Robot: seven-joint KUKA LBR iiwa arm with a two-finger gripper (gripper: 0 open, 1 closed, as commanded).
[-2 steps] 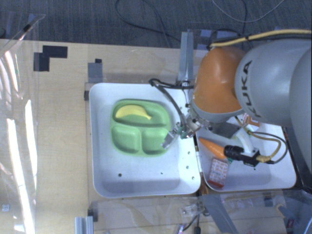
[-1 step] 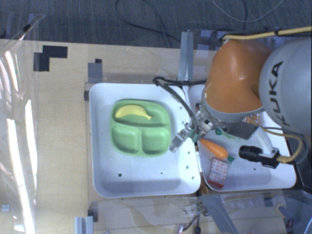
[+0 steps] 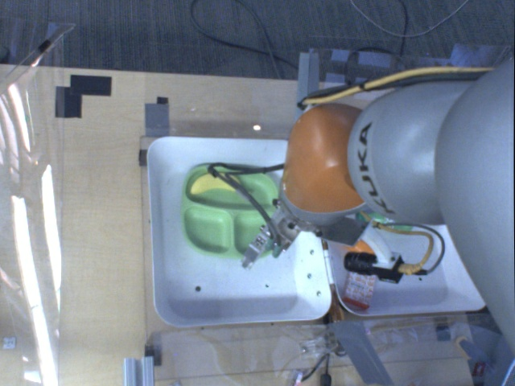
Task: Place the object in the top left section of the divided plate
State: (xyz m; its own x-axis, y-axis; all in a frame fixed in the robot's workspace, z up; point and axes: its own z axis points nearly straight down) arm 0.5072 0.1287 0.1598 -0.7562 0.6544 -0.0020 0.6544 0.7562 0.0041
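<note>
We look down on a light wooden worktop (image 3: 96, 240) with two shallow white bins side by side. The left bin (image 3: 229, 300) holds a green divided plate (image 3: 217, 215). The plate sits in the upper middle part of that bin, and it has a few sections. In its top left section we see something yellow (image 3: 205, 185), lying flat inside the plate. We cannot tell what the yellow thing is.

The big grey arm (image 3: 434, 135) comes in from the right, and it covers the right side of the plate. Its orange band (image 3: 322, 163) hangs over the edge where the two bins meet. The claw (image 3: 259, 249) pokes out below the orange band. It points down and to the left, and it is over the lower right edge of the green plate. The claw is small and a bit blurry here, so we cannot tell if it is apart or together, and we see nothing in it. A thin black cable (image 3: 241, 185) runs from the arm across the top of the plate.

In the right bin (image 3: 418, 296) we see a small pack with red and white on it (image 3: 360, 288), near the bin's left side. Just above it lies something orange (image 3: 362, 248), partly hidden by the arm's black and yellow wires.
</note>
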